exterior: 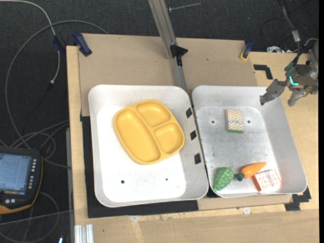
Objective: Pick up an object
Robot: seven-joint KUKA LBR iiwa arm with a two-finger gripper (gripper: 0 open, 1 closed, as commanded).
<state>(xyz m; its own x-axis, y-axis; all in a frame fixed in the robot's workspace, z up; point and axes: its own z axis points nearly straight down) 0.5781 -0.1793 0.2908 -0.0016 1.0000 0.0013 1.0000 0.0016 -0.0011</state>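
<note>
Checking candidates first: task names no specific obj, so I list what sits in the right bin (293, 151). Small patterned box (234, 120) lies alone in the upper-middle of the floor, well apart from the rest. Down at the near edge: green plush item (223, 178), orange carrot-like toy (252, 169) just beside it, and a red/white carton (267, 180) touching or nearly touching the carrot's underside; can't tell which.

Gripper (282, 92) hovers at the far right corner of that bin, over the rim area. I see two fingers splayed wide apart w/ nothing between them, so it's open and holding nothing.

Left bin (101, 135) carries a yellow divided plate (148, 130), tilted diagonally; not near the tool.

Risks, my judgement:
- Near-edge cluster is tight. Closing on the carrot would prob. catch the carton or plush too, giving a skewed or double grab.
- Those three sit against the sloped bin wall; a finger could strike the wall before reaching depth.
- Plush is soft, may squash and slip out on lift.
- Patterned box is the cleanest target, but it lies flat and low; fingers may skid over its top if descent stops short.
- Plate is wide and shallow; poor fit for a two-finger pinch except at the rim.
</note>
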